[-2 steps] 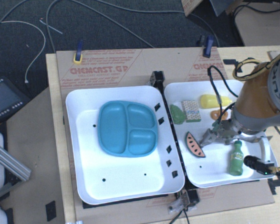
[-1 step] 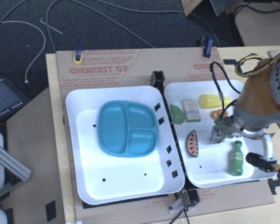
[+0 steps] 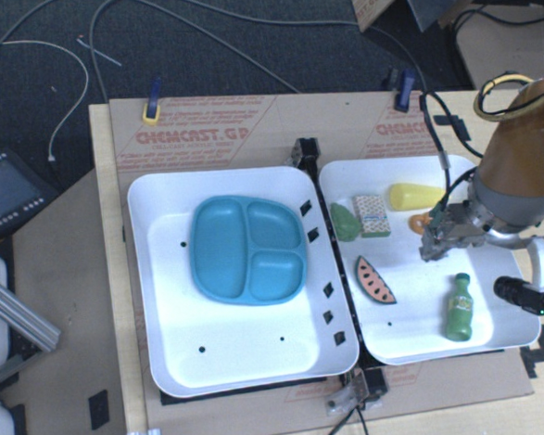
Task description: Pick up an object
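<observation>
I see the gripper [image 3: 435,244] low in the right bin [image 3: 420,346]; green bottle [image 3: 459,308] just near-right of it. Grip state: cannot tell.

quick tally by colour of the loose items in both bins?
Blue: 1, the divided plate
Green: 2, the bottle and a small green piece
Yellow: 1, the yellow item
Red: 1, the watermelon slice
White patterned: 1, the small box
Orange: 1, a bit by the gripper, mostly hidden
Total: 7
</observation>
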`<state>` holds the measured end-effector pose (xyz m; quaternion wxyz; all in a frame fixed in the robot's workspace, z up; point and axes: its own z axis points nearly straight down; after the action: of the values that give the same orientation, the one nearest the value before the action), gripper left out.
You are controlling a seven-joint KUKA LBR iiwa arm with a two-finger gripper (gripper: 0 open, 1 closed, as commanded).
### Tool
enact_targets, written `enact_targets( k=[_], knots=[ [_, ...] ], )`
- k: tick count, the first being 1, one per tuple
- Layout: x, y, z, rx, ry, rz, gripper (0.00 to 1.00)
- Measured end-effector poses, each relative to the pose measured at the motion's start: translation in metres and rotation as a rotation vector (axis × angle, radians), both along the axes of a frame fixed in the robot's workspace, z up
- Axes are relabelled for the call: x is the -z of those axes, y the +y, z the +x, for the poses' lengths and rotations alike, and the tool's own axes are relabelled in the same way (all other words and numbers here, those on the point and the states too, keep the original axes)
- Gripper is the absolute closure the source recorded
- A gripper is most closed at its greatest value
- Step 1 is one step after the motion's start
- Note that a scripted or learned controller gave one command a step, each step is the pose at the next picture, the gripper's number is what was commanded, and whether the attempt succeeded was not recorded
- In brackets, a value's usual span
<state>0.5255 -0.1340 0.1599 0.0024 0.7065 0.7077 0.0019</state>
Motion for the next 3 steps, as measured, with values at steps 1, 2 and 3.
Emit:
enact_targets(
  k=[1,2,3],
  knots=[
    [-0.052,-0.007,0.009,0.000,-0.001,-0.001,1.00],
    [-0.091,-0.007,0.010,0.000,0.000,0.000,1.00],
    [-0.097,0.044,0.010,-0.005,0.005,0.003,1.00]
  ],
)
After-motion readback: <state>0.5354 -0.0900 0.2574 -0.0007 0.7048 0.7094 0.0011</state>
